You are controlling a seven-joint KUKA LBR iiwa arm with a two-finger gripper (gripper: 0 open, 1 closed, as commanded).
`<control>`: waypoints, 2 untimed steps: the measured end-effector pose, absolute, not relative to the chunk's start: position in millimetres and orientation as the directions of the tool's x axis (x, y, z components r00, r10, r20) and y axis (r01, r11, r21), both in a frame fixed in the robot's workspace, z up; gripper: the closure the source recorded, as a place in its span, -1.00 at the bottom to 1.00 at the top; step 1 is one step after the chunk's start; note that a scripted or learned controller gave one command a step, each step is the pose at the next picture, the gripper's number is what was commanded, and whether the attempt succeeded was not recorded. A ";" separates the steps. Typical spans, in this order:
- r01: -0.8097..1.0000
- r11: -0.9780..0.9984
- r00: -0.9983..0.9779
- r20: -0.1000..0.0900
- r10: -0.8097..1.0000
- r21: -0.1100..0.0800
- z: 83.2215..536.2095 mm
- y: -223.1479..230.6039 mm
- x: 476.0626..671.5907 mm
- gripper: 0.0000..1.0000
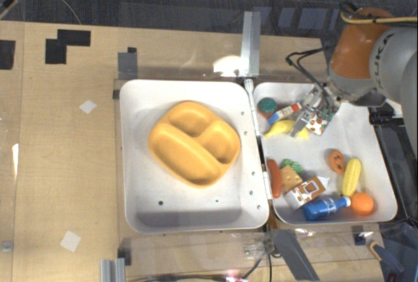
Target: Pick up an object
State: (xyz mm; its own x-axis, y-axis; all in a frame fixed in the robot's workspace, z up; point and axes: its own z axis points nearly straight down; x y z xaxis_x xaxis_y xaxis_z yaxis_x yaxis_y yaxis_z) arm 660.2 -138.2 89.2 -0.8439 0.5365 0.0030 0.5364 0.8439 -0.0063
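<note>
Camera view shows the pincer (305, 119) low in the right bin (382, 163), whether wide or narrow I cannot tell; a yellow toy (277, 128) lies just left of it.

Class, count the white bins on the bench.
2. The left bin holds a yellow divided dish; the right bin holds small toys, beside it.
</note>
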 end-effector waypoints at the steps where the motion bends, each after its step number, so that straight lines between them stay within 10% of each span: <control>1: 0.529 0.848 -0.848 -0.016 0.529 0.002 102.8 -136.2 665.0 1.00; 2: 0.356 0.934 -0.934 -0.028 0.356 -0.009 195.1 -55.0 652.5 1.00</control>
